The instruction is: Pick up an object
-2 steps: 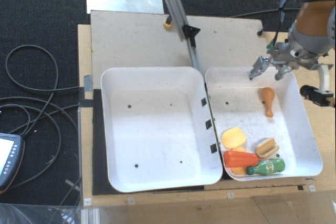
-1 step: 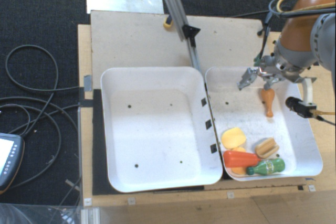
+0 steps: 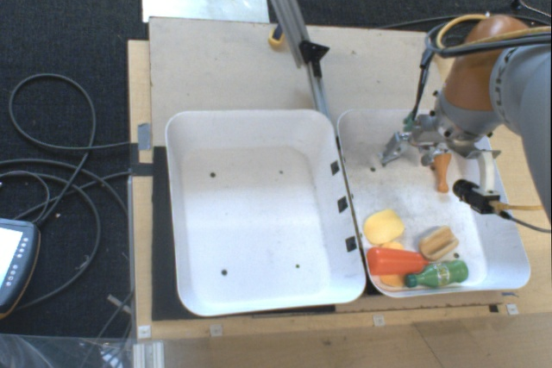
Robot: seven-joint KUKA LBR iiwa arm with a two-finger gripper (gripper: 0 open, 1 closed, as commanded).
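**Arm low over the right bin, toy food bunched at the near end**

Over the right bin (image 3: 517,267), the gripper (image 3: 423,149) hangs at the far end; whether it is parted or closed, I cannot tell. An orange carrot-like piece (image 3: 442,171) lies just beside it, partly under the wrist. At the near end sit a yellow lemon-like piece (image 3: 383,227), a bread roll (image 3: 438,242), a red pepper-like piece (image 3: 395,260) and a green bottle (image 3: 438,274), packed close. All look like light, rigid, smooth plastic, so likely slippery; the bottle's narrow body seems the surest hold. The cluster crowds the near wall, leaving little room; the bin's middle is open. The left bin (image 3: 185,134) stands alongside.
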